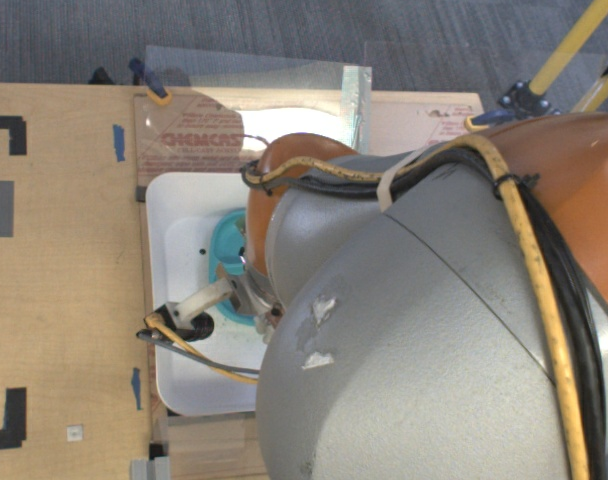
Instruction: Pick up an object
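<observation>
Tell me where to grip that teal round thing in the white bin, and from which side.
Judging by what shows, take the teal round thing by its exposed left rim, coming straight down from above. It appears to lie flat in the white bin, and the arm hides its right half, so only the left edge offers a visible hold.

The big grey arm (414, 318) covers most of the right side. Below it sits a white bin (169, 218) on the desk (64, 268). A teal object (227, 243) lies in the bin, partly hidden by the arm.
</observation>
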You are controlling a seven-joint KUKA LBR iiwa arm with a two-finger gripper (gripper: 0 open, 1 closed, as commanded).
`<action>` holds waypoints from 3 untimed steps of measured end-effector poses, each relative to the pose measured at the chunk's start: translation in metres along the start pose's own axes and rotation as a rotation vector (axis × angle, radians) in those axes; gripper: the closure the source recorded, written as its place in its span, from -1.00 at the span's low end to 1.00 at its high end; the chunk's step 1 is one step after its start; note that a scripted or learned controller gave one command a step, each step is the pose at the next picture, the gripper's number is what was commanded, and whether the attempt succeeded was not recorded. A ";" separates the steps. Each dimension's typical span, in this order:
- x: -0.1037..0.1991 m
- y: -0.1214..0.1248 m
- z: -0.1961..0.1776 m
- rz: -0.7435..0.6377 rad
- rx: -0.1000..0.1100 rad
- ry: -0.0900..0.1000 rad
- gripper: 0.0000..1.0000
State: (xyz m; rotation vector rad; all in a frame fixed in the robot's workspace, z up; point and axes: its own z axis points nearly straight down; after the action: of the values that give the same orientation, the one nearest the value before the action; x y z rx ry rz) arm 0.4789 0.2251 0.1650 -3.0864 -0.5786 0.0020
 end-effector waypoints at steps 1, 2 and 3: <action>0.001 0.000 -0.022 0.163 -0.002 0.005 1.00; 0.003 0.001 -0.188 0.127 0.000 0.010 1.00; -0.001 0.000 -0.066 -0.283 -0.001 -0.006 1.00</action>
State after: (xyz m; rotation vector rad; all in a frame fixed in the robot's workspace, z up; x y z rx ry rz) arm 0.4782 0.2246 0.2307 -2.9761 -1.0088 0.0113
